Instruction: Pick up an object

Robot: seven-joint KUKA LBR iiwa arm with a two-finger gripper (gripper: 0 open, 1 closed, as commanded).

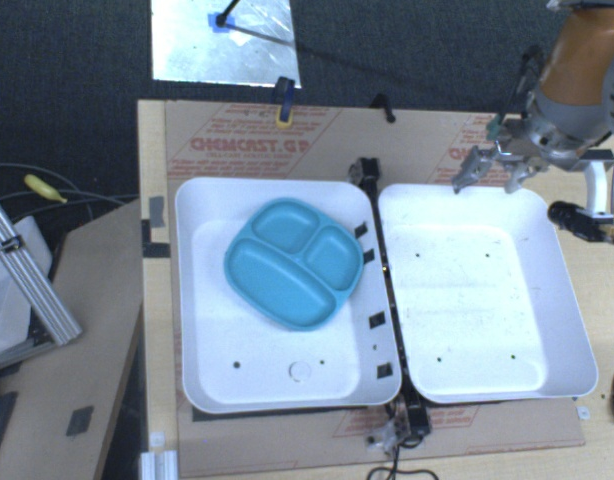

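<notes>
Two shallow white plastic bins sit side by side on a bench covered with a brown printed cardboard sheet (287, 138). The left bin (202, 368) contains one light blue, rounded plastic plate with three compartments (294, 263). The plate lies flat in the upper middle of that bin, turned at an angle to the bin walls, and touches none of them. The right bin (557, 298) shows only its white floor, marked by a few small dark dots.

The two-finger metal gripper (495, 176) hangs over the far edge of the right bin, near its upper corner, well apart from the plate. Its two fingers (469, 173) point downward and stand spread apart, with nothing between them. The grey arm with its orange band (584, 53) enters from the upper right.
</notes>
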